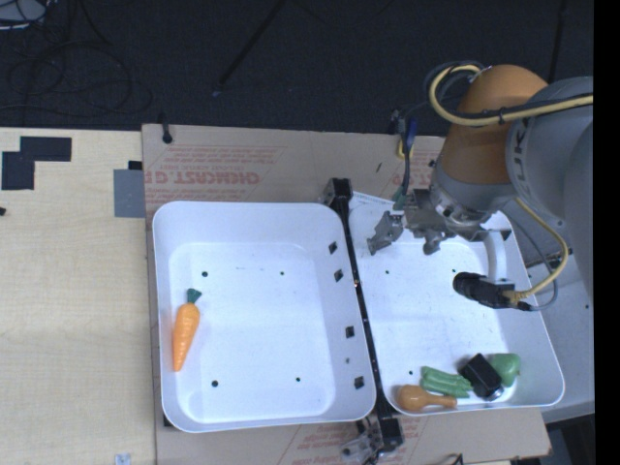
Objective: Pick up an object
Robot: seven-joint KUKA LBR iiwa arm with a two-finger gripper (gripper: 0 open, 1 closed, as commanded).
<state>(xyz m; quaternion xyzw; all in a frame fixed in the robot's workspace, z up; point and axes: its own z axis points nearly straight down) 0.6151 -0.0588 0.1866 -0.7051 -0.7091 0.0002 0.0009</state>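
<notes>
The gripper [407, 237] hangs over the upper left part of the right bin [426, 327]. Its two grey fingers are spread apart with nothing between them, so it looks ready to take something rather than carry it.

Nothing lies directly beneath it. The nearest pickable things are bunched in that bin's lower right corner, probably because the sloping walls gather loose items there:
- a green pod [446, 382];
- a black block [481, 375] resting against a second green piece [506, 364];
- a tan pear-shaped toy [424, 398] just beside the pod, against the front rim.

A toy carrot [185, 329] lies alone at the lower left of the left bin [160, 260]. It is well apart from the gripper but easier to grip cleanly.
</notes>
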